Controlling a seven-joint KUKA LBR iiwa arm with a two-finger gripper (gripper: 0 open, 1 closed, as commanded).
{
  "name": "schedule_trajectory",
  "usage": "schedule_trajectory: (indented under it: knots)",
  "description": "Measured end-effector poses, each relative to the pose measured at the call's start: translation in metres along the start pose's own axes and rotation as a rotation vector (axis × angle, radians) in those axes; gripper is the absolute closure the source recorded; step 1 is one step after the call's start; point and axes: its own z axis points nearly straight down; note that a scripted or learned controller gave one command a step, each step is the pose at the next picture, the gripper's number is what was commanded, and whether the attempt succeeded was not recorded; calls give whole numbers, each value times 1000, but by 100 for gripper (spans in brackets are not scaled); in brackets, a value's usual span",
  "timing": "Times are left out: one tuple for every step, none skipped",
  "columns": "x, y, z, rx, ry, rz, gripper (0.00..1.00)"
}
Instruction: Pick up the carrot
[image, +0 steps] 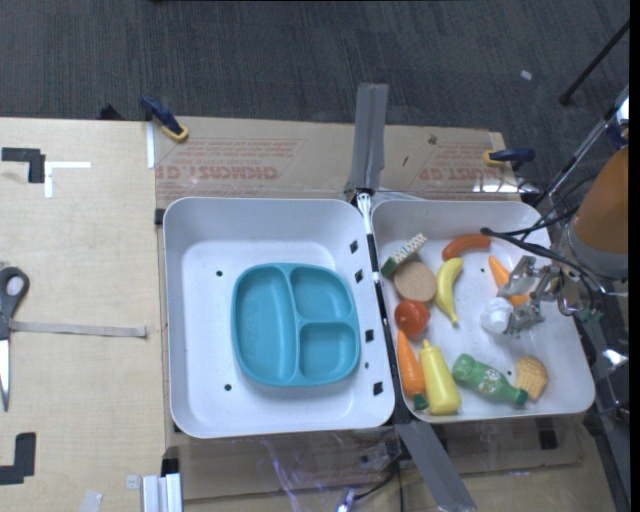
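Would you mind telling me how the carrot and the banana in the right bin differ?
The carrot is orange; the banana is yellow. The carrot is straight and lies against the bin's left wall; the banana is curved and lies nearer the middle. The carrot touches the yellow bottle; the banana does not. Both are long, lie flat and sit apart from the end effector.

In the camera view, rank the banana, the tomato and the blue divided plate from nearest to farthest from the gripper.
From the gripper:
1. Banana, to its left in the right bin.
2. Tomato, by that bin's left wall.
3. Blue divided plate, in the left bin.
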Motion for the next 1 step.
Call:
schedule_trajectory:
  knots:
    - [15,69,-80,-4,11,19,100]
